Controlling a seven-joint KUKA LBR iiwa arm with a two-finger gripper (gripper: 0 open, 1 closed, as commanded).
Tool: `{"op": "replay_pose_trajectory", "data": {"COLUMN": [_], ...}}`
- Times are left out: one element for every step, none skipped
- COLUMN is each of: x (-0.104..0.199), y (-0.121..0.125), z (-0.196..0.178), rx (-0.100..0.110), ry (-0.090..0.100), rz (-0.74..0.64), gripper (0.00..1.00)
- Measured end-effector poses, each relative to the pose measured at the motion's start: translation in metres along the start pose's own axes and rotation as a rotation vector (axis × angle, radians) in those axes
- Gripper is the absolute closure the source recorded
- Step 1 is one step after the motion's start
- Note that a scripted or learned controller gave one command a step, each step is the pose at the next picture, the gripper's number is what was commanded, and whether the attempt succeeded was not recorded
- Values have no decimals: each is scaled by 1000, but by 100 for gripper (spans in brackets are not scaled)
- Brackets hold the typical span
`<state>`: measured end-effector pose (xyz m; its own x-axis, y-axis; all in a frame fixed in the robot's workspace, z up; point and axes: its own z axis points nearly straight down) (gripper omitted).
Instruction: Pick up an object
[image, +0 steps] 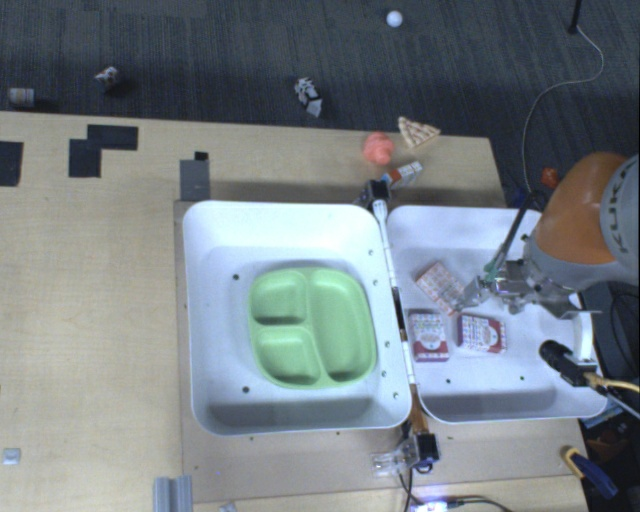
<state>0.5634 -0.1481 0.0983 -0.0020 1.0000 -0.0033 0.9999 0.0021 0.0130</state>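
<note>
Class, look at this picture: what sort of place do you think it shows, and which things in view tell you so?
Probably a robotics lab test bench: a robot arm reaches over two white bins, cables run along the bench edge, and small packets lie ready for picking.

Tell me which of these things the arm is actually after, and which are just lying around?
Part of the job:
gripper
three small packets in the right bin

Just lying about:
green divided plate in the left bin
orange ball
pizza-slice toy
</note>
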Motion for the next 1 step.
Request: {"op": "replay_pose_trajectory", "data": {"x": [14], "y": [-62], "z": [10], "rx": [4], "ry": [1], "rz": [1], "gripper": [0]}}
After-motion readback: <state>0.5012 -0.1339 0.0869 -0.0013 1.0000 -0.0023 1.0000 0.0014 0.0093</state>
